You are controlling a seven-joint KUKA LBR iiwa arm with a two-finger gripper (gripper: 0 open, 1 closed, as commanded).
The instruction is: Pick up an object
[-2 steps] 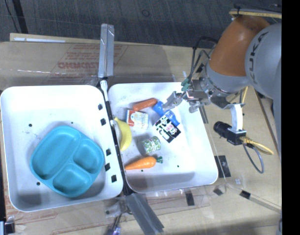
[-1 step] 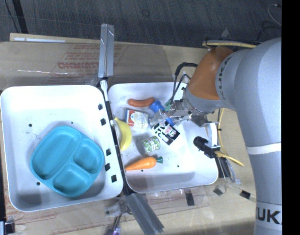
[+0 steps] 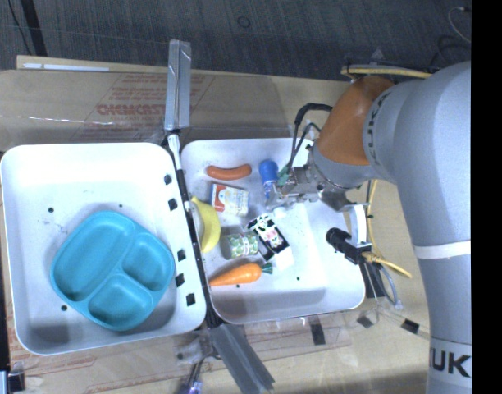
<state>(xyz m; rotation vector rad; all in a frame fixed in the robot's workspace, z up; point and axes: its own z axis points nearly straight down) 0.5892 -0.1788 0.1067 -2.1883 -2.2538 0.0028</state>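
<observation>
The right bin (image 3: 337, 290) holds several small items. An orange sausage (image 3: 229, 171) lies at the back, with a blue bottle-like piece (image 3: 268, 171) beside it. A red and white carton (image 3: 229, 198) sits below the sausage. A yellow banana (image 3: 207, 224) lies along the left wall. A greenish can (image 3: 239, 244), a black and white cow-patterned toy (image 3: 268, 235) and an orange carrot (image 3: 236, 276) sit nearer the front. My gripper (image 3: 280, 190) is low inside this bin, just right of and below the blue piece and above the cow toy.
The left bin (image 3: 38, 179) holds a blue divided plate (image 3: 111, 269). The grey arm (image 3: 415, 154) comes in from the right, over the right bin's far right corner. A metal divider post (image 3: 177, 89) stands between the bins at the back.
</observation>
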